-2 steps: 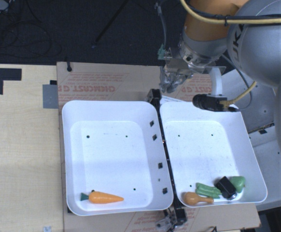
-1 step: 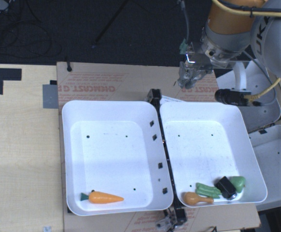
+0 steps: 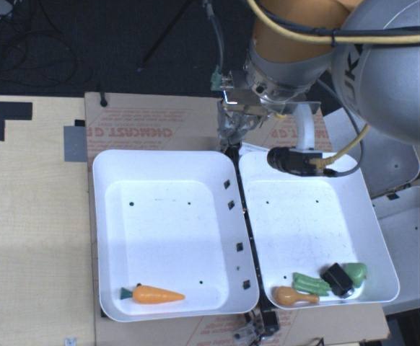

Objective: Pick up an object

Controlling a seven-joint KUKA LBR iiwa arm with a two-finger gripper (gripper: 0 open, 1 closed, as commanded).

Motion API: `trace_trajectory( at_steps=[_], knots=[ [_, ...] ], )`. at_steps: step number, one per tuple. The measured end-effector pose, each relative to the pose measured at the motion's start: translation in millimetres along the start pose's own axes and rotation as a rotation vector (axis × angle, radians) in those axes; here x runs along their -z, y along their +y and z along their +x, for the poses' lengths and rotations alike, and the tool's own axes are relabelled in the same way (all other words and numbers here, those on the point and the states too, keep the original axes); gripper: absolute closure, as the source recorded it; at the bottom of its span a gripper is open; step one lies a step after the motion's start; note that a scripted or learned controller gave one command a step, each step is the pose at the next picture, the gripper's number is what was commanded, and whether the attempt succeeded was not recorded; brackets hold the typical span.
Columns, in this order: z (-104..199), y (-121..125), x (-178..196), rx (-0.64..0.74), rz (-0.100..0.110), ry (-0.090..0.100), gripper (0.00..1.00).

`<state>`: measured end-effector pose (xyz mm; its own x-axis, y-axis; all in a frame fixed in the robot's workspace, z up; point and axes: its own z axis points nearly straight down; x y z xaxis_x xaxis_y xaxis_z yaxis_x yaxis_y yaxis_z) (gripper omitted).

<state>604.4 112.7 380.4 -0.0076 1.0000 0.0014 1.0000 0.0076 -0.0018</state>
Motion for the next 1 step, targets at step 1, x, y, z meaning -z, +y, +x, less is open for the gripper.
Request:
trace_trajectory(
  at_steps=[1],
  knots=[
    [-50.1, 40.6, 23.4, -0.009, -0.003, -0.002, 1.0]
  ],
)
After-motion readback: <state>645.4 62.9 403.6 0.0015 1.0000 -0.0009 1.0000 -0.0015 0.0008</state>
